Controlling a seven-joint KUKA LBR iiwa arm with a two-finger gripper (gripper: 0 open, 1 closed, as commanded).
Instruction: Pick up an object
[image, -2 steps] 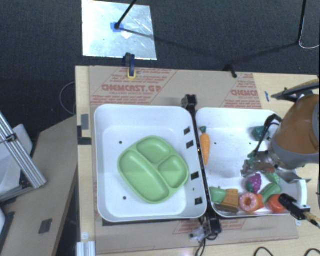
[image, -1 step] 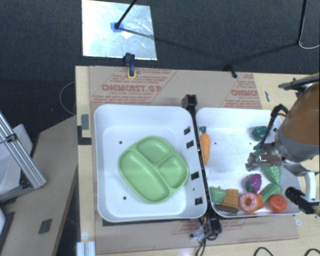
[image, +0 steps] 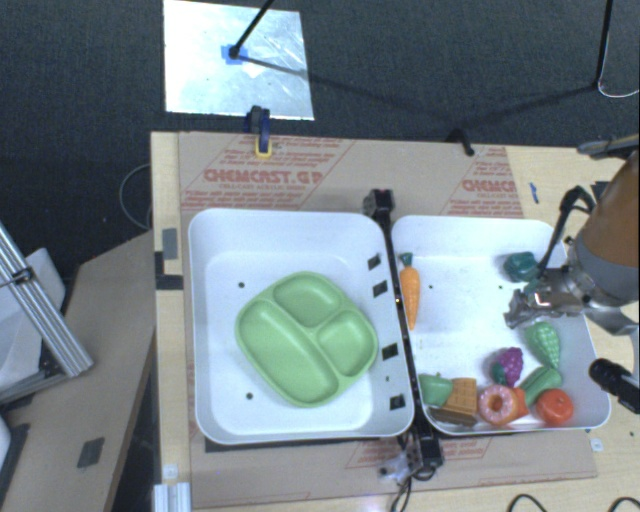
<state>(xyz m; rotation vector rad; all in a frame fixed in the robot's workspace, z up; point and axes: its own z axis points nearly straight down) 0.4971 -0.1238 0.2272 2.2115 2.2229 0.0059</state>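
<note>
Along the near wall of the right bin (image: 455, 335) sits a row of toy foods: a green piece (image: 434, 387), a brown waffle-like block (image: 461, 400) touching it, a pink doughnut (image: 496, 403), and a red tomato (image: 556, 405) at the right corner. A purple bunch of grapes (image: 508, 365) and a green pod-shaped toy (image: 540, 382) lie just behind them. The claw (image: 535, 302) hangs over the right side of this bin, reached in from the right on the grey arm (image: 612, 245). Whether it is open or closed cannot be told from this angle, and nothing can be seen held in it. Just near of the claw lies a ridged green cone (image: 546, 343); just far of it, a teal lump (image: 520, 265). Well to the left, an orange carrot (image: 408, 290) lies against the bin's left wall, its green top pointing far. Across the divide, the left bin (image: 205, 300) holds a green sectioned plate (image: 307, 338). Both bins rest on a printed cardboard sheet (image: 300, 175), with a blue clamp (image: 260, 128) at its far edge.
</note>
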